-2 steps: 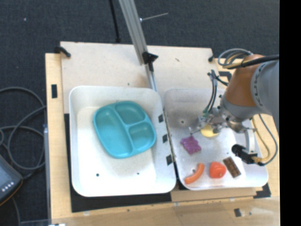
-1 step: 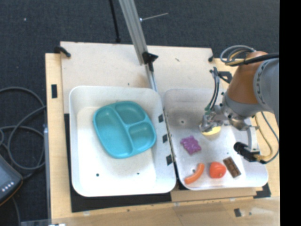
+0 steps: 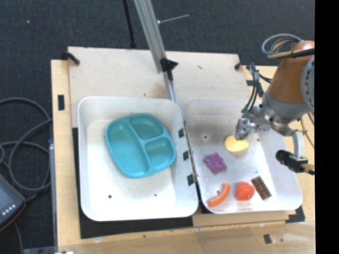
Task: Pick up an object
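Orange carrot (image 3: 220, 194) low, yellow lump (image 3: 236, 144) just under tool (image 3: 243, 131)

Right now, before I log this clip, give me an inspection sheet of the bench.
Surface: two shallow white bins, left bin and right bin, on a pale wooden bench.
Job's things: in the right bin, pale yellow rounded fruit, purple bumpy lump, orange curved carrot piece, red-orange round toy, brown bar.
Clutter: teal three-compartment plate in the left bin.
Grippers: gripper just above the yellow fruit; grasp unclear.
Cables: black cables on the floor at left.
Surroundings: dark carpet, metal pole.
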You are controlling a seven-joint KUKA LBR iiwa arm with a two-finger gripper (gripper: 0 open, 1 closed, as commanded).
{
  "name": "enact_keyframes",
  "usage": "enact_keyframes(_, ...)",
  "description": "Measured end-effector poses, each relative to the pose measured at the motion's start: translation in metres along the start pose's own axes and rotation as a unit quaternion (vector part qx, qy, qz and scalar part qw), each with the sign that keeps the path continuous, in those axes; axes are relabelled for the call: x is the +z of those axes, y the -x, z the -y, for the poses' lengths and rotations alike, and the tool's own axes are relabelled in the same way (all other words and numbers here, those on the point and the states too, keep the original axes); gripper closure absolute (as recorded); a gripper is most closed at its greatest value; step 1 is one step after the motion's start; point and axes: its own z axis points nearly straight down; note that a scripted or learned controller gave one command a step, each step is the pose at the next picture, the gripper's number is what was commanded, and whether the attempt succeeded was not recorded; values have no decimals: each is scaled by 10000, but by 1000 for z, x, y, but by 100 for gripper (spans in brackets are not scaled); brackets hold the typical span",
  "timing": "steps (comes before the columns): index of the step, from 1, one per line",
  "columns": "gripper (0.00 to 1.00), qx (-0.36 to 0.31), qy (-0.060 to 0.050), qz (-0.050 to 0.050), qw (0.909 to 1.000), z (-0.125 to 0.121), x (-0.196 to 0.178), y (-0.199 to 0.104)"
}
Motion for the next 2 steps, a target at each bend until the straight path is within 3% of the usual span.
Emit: enact_keyframes(2,100,-27,1,2,10000,-8,-117,2)
